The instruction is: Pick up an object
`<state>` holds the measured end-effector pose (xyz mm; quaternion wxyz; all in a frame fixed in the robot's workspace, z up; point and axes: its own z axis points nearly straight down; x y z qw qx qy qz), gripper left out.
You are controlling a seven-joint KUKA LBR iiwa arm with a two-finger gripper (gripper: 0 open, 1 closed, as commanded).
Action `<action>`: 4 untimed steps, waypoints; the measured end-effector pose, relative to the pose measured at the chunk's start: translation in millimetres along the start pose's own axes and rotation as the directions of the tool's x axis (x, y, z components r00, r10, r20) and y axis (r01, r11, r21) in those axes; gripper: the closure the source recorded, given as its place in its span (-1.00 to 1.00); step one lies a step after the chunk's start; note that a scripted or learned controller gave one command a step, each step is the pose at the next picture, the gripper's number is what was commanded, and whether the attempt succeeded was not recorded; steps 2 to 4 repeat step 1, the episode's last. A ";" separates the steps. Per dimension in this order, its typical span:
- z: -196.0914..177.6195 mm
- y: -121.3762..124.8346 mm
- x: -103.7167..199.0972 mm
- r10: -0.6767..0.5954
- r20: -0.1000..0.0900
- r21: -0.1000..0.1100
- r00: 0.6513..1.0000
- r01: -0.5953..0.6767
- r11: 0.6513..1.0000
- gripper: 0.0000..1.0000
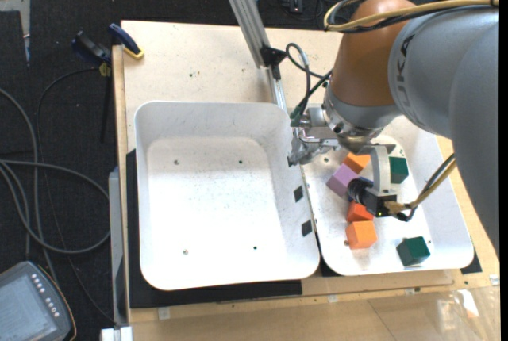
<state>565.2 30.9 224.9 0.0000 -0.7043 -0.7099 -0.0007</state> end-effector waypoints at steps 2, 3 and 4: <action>-13.5 8.0 55.2 0.000 -0.001 0.000 1.000 0.000 1.000 1.00; -13.5 8.0 55.2 0.000 -0.001 0.000 1.000 0.000 1.000 1.00; -13.5 8.0 55.2 0.000 -0.001 0.000 1.000 0.000 1.000 1.00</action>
